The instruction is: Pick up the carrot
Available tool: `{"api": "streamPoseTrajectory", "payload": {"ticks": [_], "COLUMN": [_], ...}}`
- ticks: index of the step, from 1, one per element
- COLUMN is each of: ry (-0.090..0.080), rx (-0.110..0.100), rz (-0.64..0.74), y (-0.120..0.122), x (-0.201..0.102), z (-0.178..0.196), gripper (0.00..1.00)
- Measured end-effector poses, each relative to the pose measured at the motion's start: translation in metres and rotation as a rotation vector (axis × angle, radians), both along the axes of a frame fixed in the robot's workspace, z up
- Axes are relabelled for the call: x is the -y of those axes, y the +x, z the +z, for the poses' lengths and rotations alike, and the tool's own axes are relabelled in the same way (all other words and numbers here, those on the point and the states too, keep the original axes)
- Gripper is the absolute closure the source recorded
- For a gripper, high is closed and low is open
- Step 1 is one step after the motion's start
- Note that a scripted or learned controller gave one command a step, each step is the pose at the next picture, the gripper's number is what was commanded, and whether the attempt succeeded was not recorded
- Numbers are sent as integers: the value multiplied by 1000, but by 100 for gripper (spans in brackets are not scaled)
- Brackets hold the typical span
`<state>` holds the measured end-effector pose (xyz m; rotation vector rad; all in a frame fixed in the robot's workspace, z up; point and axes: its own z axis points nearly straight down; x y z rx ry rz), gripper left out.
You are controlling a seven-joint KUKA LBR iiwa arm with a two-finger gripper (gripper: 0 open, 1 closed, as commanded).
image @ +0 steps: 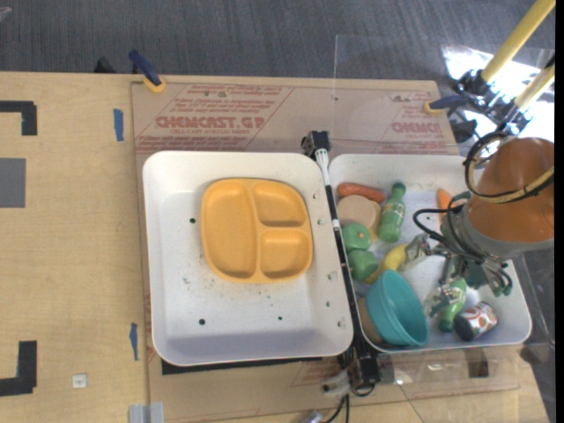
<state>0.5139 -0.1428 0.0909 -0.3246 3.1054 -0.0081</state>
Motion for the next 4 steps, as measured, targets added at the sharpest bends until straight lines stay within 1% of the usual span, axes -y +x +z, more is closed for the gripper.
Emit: {"api": "streamPoseTrajectory", "payload": {"ticks": [1, 2, 3, 4], "ry": [0, 10, 8, 10], "rx": [-6, -9, 8, -10], "rz": [-95, -571, -570, -464], "y": [56, 103, 107, 65], "x": [72, 80, 80, 31], "z": [31, -3, 13, 57], "gripper": [0, 0, 100, 100]}}
